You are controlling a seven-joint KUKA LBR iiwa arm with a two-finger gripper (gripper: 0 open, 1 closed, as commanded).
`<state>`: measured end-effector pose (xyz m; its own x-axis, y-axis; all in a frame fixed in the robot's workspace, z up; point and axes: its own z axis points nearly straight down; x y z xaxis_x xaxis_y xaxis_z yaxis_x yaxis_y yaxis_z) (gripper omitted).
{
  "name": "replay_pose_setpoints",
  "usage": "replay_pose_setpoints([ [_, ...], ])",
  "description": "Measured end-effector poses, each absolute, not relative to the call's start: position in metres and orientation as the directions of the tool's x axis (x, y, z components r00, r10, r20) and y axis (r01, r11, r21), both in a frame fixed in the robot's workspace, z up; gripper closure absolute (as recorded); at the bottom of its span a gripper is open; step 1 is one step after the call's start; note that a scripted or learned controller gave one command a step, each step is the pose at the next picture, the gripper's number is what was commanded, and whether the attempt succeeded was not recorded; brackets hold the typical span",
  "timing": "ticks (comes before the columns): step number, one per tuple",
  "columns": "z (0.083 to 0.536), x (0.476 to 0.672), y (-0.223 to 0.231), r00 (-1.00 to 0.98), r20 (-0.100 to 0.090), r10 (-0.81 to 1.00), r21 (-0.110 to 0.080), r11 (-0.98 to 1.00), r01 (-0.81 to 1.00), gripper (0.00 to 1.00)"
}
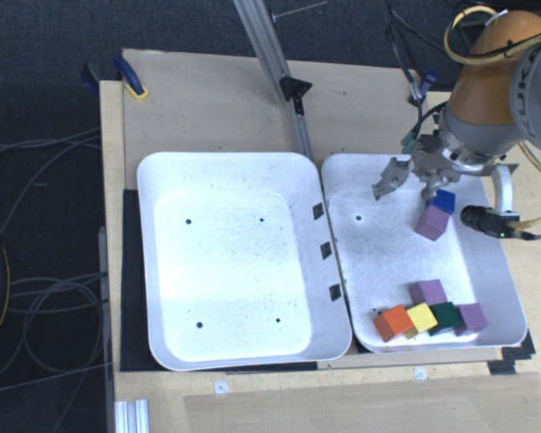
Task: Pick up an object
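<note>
My gripper (406, 189) hangs over the back of the right bin (370, 242), its two fingers spread open with nothing between them. Just right of its right finger (430, 188) sits a small blue block (444, 200), and a lilac block (432, 222) rests against the front of the blue one. Near the bin's front edge lies a cluster of blocks: orange (396, 321), yellow (422, 317), green (445, 315) and two purple ones (427, 291) (472, 315).
The left bin (225, 260) stands beside the right one, with black clips (325, 249) along the shared rim. A slanted metal rod (270, 52) crosses the bench behind the bins. Cables lie on the floor at the left.
</note>
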<state>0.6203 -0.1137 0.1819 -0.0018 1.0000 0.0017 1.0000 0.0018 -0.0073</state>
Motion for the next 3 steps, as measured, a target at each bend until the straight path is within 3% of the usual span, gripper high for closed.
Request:
replay_pose_setpoints([
  [2,0.097,0.619,-0.117,-0.001,0.001,1.000,-0.005,0.001,1.000,0.00],
  [3,0.111,0.621,-0.117,-0.001,0.001,1.000,0.002,0.001,1.000,1.00],
])
